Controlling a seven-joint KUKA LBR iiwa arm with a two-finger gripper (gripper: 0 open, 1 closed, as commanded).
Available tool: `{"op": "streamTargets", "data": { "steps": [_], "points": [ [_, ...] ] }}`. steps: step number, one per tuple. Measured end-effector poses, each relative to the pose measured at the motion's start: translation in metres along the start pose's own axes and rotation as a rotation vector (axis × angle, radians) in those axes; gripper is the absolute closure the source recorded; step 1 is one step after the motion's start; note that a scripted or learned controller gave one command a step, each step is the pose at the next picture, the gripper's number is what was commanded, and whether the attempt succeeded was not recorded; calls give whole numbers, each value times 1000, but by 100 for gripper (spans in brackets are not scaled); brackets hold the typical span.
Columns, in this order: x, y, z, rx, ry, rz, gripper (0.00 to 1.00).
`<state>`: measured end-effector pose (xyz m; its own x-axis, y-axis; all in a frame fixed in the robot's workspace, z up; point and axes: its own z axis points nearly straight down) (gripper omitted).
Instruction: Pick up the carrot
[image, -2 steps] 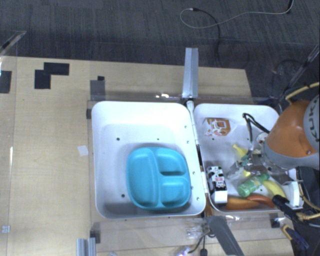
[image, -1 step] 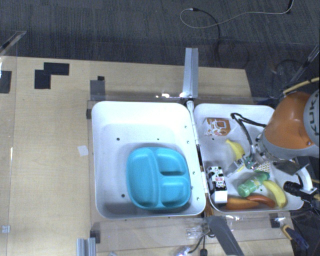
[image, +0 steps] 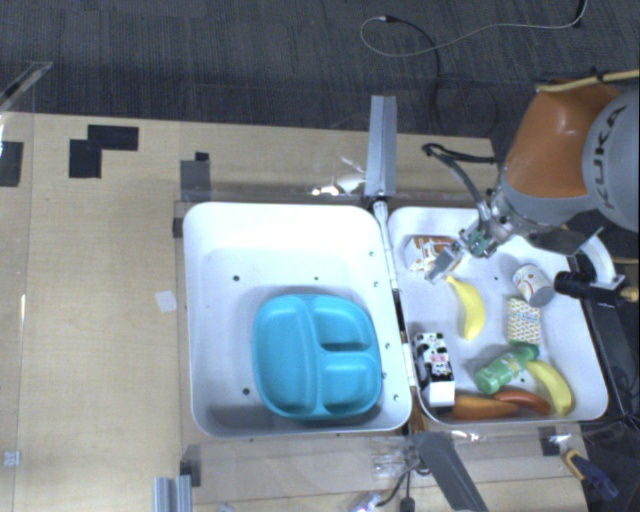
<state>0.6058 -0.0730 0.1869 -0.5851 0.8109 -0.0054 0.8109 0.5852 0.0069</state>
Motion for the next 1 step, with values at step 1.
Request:
{"op": "streamTargets", "data": {
  "steps": [1],
  "points": [
    [-22,-5,67,-18,-21,-238,0]
  ]
}}
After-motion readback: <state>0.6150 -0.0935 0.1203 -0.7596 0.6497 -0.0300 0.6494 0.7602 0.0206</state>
